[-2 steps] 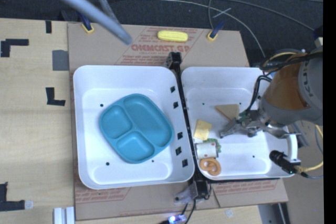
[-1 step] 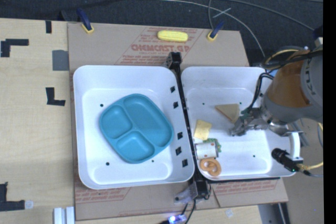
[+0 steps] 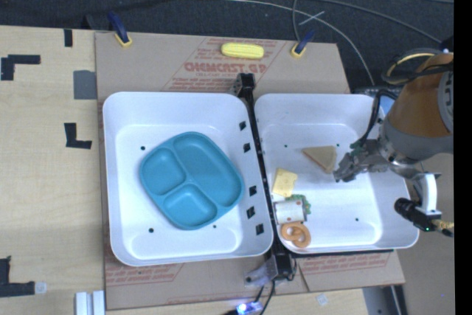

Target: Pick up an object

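While my gripper (image 3: pixel 346 172) hovers beside the wedge (image 3: pixel 321 157), finger state indiscernible, I judge it should centre over the wedge before closing.

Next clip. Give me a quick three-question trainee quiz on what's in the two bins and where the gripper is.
1. True or false: the blue divided plate lies in the left bin.
2. Which item is nearest the gripper? A) pretzel B) tan wedge C) yellow square
3. What yellow thing lies on the cardboard above the bins?

Key: 1 true. 2 B. 3 the corn cob.
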`<state>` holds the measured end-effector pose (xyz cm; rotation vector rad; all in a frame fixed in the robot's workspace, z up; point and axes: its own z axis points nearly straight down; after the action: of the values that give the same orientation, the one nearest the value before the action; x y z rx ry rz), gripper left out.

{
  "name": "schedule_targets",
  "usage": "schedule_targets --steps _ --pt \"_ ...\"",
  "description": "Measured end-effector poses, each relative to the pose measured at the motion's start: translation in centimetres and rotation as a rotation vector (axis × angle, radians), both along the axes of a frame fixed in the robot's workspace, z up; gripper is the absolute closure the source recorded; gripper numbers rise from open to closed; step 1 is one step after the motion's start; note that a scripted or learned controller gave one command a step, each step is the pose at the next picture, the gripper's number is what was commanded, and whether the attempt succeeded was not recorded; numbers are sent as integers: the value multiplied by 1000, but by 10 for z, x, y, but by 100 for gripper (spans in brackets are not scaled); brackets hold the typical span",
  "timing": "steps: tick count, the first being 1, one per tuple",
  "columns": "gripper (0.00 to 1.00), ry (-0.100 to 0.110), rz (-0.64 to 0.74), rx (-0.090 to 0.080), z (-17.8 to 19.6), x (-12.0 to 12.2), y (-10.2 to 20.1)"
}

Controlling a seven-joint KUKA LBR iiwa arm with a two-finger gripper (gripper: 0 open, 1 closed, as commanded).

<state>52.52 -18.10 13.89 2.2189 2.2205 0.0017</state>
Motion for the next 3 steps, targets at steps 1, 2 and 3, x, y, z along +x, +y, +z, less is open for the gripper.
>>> schedule_targets --steps 1,2,3 --pt "100 -1 1 0 43 6 0" --pt "100 -2 1 -1 97 7 0" --pt "100 4 5 2 88 10 50"
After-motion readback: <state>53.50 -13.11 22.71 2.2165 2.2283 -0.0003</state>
